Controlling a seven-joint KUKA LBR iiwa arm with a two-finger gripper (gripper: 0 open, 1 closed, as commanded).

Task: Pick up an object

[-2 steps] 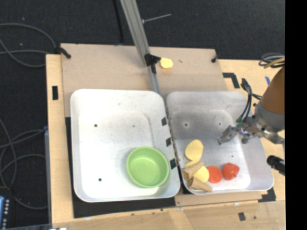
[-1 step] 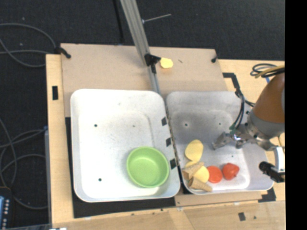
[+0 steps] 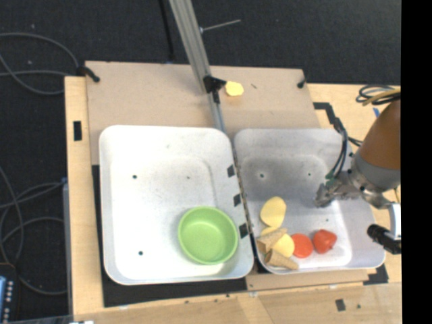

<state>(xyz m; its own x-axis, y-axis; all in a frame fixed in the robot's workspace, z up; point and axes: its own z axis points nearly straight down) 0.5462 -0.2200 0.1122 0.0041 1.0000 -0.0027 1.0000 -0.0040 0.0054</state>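
Pincer (image 3: 326, 196) low over right bin (image 3: 283, 144), near its right side; finger spread not discernible from this angle, nothing visibly between them. Arm (image 3: 381, 150) enters from the right, orange band above the wrist.

Left to right: left bin (image 3: 135, 154) holds a green bowl (image 3: 208, 234), upright, at its near right corner. Right bin's items cluster along the near edge: pale yellow piece (image 3: 273, 211), below it tan wedges (image 3: 273, 252) touching a small yellow piece (image 3: 284, 245), then an orange-red piece (image 3: 302, 246) just beside a red piece (image 3: 325, 240). Pincer sits above and right of the cluster, apart from the red piece. Small yellow object (image 3: 234, 89) lies on the board behind the bins, beside a metal post (image 3: 191, 39).
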